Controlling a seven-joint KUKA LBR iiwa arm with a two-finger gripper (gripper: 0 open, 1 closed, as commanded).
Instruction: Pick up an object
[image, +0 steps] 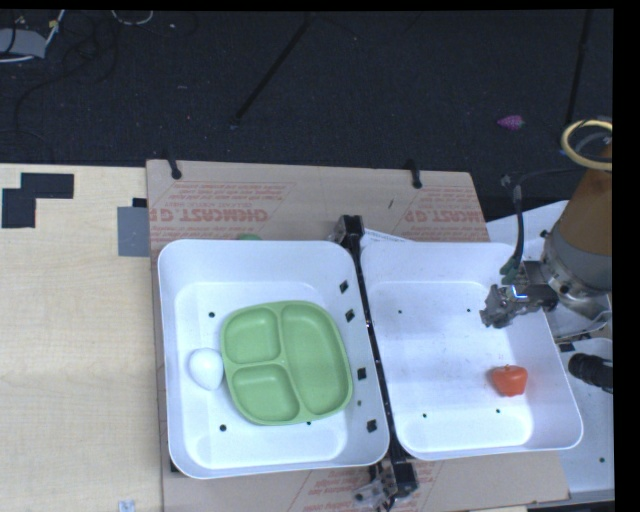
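- End effector (497, 310) sits over the right bin (440, 440), upper right part, near the back wall.
- Can't tell how it's set, too small and dark; nothing visibly held.
- Likely target: small red-orange object (509, 380) on the right bin floor, near the end effector, toward the front, apart from it.
- Left bin (190, 270) has a green divided plate (285, 362) with a white egg-like ball (206, 368) touching its left edge.
- Step looks like approach, pre-grasp.
- Next: shift toward the front over the red piece, then descend.

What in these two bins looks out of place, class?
Nothing stands out. The green divided plate lies flat in the left bin with a white egg-shaped object at its side; a small red object sits in the right bin.
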